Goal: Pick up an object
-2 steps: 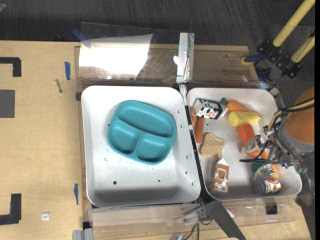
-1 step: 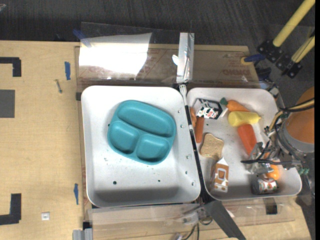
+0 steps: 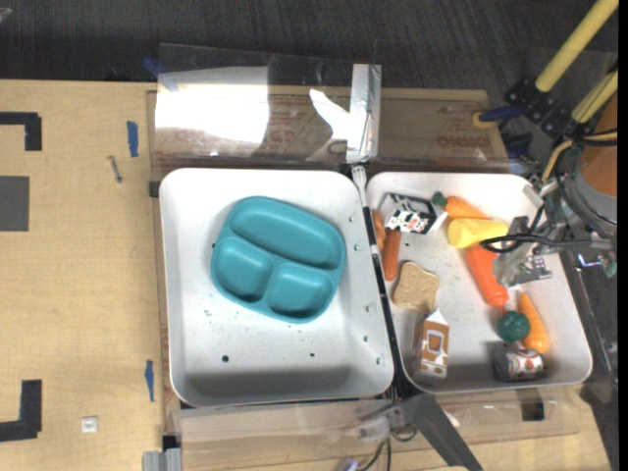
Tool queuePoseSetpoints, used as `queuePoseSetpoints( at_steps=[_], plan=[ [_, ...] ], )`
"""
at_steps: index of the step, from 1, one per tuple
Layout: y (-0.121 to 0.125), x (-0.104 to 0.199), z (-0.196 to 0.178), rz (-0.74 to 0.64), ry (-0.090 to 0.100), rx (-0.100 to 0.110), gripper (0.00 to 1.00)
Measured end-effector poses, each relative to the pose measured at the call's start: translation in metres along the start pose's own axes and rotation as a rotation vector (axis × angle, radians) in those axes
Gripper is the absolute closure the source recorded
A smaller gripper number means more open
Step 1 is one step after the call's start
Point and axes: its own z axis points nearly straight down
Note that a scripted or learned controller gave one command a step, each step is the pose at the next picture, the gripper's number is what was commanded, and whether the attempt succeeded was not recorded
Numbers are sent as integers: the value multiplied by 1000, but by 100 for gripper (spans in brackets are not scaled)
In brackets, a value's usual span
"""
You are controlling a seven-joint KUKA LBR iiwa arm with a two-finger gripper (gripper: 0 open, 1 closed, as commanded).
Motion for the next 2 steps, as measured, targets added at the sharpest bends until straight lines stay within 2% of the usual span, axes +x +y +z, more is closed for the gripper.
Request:
queuePoseSetpoints(
  at_steps=[1,2],
  plan=[
    [0,2,3,3,7,-3,0],
    [-38,-22,130,-70,3,-2,0]
  ],
)
